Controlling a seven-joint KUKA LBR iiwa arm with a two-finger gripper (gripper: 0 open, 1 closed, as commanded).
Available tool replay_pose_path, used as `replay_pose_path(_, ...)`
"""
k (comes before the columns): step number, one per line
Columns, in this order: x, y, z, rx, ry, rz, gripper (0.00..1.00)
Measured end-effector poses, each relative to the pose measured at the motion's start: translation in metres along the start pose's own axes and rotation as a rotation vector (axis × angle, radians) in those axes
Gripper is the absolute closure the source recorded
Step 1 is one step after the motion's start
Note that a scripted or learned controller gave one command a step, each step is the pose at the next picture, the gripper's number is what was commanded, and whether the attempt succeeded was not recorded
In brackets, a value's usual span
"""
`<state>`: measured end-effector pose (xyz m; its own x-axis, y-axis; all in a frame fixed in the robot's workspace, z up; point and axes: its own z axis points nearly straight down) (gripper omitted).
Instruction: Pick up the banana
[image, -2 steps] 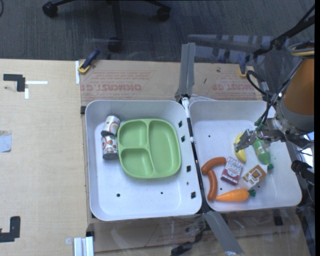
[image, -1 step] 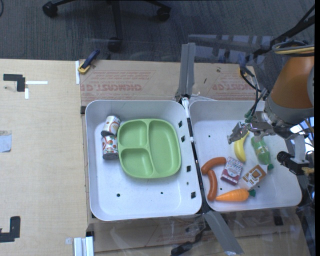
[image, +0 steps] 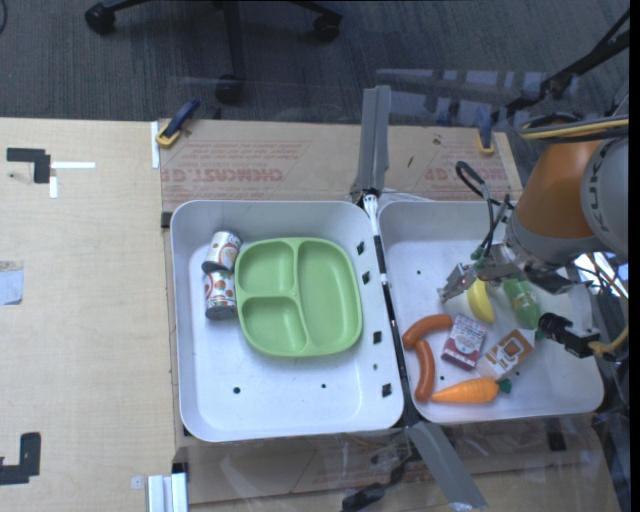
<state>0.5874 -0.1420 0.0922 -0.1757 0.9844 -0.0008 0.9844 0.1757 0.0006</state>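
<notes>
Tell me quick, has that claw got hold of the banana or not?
Gripper: right over the banana in the right bin; whether it is open, closed or holding it cannot be told.

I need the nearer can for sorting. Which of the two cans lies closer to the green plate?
The upper can, tilted against the green plate; the lower can sits slightly further left.

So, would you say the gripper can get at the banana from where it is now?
Probably yes: the gripper sits right at the banana in the right bin, nothing lying over the fruit, though the green bottle crowds one side.
</notes>
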Motion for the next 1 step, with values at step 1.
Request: replay_pose_path(1, -0.0014, -0.0001, -0.0096, -0.001, -0.001, 0.004, 1.0)
